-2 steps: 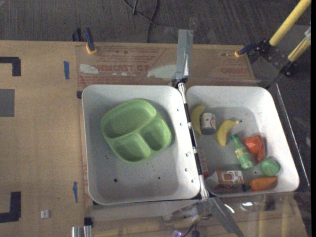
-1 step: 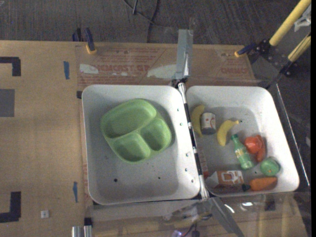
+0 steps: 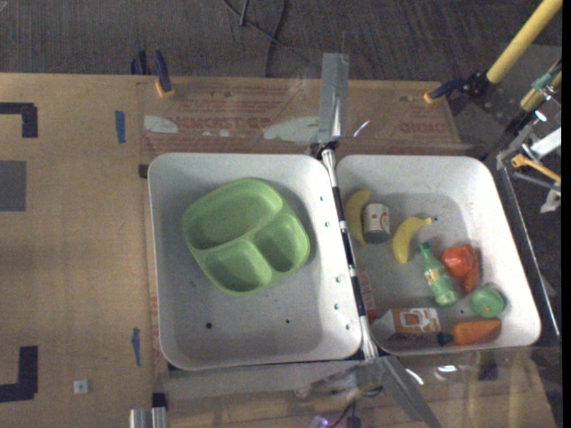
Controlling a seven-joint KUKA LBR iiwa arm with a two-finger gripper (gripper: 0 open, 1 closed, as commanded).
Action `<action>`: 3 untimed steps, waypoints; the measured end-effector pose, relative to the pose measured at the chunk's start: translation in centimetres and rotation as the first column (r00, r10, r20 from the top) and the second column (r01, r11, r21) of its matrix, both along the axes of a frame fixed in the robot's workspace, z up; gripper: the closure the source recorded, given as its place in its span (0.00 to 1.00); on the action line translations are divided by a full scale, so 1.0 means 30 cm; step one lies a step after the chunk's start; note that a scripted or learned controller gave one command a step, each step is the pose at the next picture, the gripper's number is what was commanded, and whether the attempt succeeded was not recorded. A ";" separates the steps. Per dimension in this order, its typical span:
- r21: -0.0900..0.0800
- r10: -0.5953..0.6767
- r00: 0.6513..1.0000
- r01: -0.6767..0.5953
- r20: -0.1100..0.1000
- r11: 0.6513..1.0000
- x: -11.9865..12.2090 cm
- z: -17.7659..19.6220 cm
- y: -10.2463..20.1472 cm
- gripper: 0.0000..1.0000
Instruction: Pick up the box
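Observation:
The box (image 3: 411,320) is a small orange and white carton. It lies flat in the right bin (image 3: 477,181), against the front wall near the front-left corner. An orange carrot (image 3: 473,332) lies just to its right, almost touching it. A green bottle (image 3: 437,275) lies a little behind the box.
The right bin also holds two bananas (image 3: 409,236) (image 3: 357,214), a small can (image 3: 376,222), a red item (image 3: 460,261) and a green round item (image 3: 487,302). A green divided plate (image 3: 247,234) sits in the left bin (image 3: 268,337). A yellow pole (image 3: 526,29) and a clamp stand at the back right.

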State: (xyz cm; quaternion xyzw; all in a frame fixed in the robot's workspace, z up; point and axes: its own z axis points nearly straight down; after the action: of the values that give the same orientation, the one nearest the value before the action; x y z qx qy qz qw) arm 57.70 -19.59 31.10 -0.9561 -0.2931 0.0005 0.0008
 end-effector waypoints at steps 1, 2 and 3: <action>0.000 -0.003 1.000 0.003 0.002 1.000 0.001 0.034 -0.004 1.00; -0.002 0.002 1.000 -0.002 0.002 1.000 0.240 0.416 0.029 1.00; -0.002 0.002 1.000 -0.002 0.001 1.000 0.240 0.415 0.031 0.00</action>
State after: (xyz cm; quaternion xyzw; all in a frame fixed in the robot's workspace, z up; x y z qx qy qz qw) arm 64.90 -18.66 43.54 -0.9558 -0.2941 0.0003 -0.0002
